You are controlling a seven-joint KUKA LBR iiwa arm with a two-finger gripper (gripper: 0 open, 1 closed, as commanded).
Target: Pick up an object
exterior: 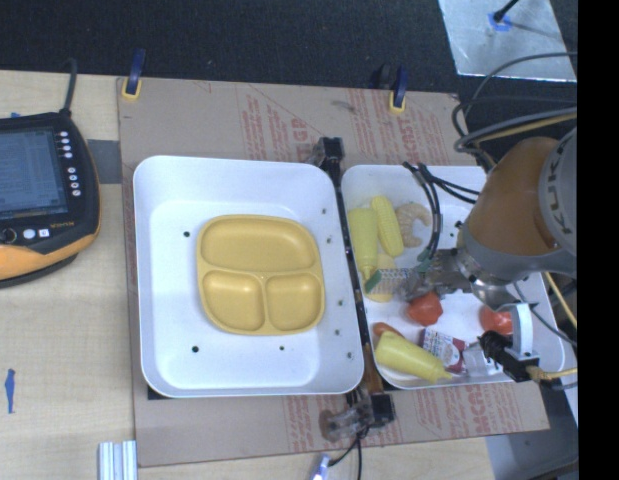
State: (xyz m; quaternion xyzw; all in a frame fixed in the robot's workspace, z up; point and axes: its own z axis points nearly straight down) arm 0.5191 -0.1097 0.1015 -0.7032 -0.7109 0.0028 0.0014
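The right white bin holds several toy foods. A long yellow piece and a corn cob lie at its left side, with a pale beige item beside them. A red tomato sits mid-bin. A yellow squeeze bottle lies along the front wall, and a small red piece is at the right. My gripper hangs low over the bin's middle, just above the tomato and right of the yellow piece. The grey wrist and orange band hide the bin's right half.
The left white bin carries a yellow divided plate. A tablet in an orange case lies at the far left of the bench. Black cables loop over the right bin's back. Clamps hold the cardboard sheet at its back edge.
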